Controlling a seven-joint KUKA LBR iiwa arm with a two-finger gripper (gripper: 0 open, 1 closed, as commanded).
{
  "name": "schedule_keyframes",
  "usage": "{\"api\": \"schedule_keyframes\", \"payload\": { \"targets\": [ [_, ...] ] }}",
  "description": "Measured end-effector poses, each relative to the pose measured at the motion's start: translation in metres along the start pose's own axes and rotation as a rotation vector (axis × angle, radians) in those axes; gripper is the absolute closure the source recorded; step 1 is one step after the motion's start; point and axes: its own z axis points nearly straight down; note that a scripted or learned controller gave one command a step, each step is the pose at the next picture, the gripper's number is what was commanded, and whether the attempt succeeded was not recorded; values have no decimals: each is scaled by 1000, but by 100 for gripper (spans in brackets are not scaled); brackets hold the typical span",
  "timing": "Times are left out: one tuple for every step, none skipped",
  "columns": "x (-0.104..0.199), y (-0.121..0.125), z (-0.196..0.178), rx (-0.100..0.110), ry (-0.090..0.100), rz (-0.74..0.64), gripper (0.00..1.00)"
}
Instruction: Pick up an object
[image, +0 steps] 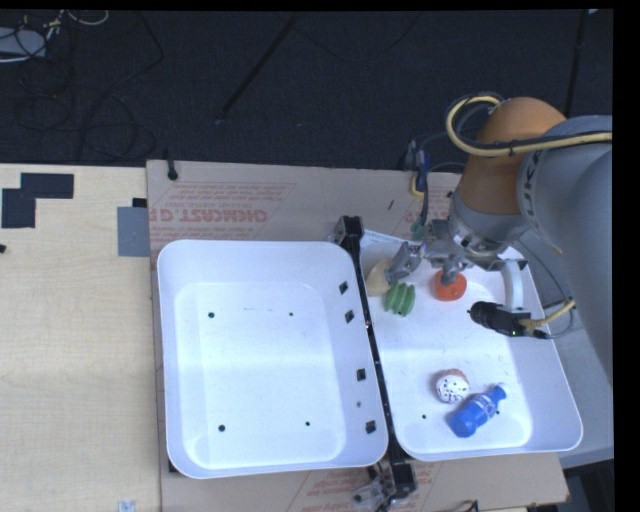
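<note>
Dark flooring strewn with loose cables (60, 25) fills the far side of the scene, and nearer lies a pale wooden worktop (70, 330) with a printed cardboard sheet (250, 195) spread over it. Two shallow white bins sit on the cardboard, touching along a black-clipped seam: the left bin (260, 370) and the right bin (520, 385).

A grey arm (570, 210) with its orange band (500, 150) comes in from 3 o'clock and hangs over the far end of the right bin. Its tool (427, 270) points down at about 11 o'clock in that bin, with its two fingers spread apart and nothing between them.

A ribbed green object (401, 298) lies just below the finger towards 9 o'clock, touching a pale yellow object (377, 278) by the seam. An orange-red round object (449, 287) sits right under the other finger; whether they touch is unclear.

Well apart from these, at about 5 o'clock in the same bin, a white ball with red marks (452, 385) lies just beside a blue bottle (475, 412), which is on its side.
</note>
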Motion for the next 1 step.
{"api": "schedule_keyframes", "payload": {
  "targets": [
    [4,-3,72,12,0,0,0]
  ]
}}
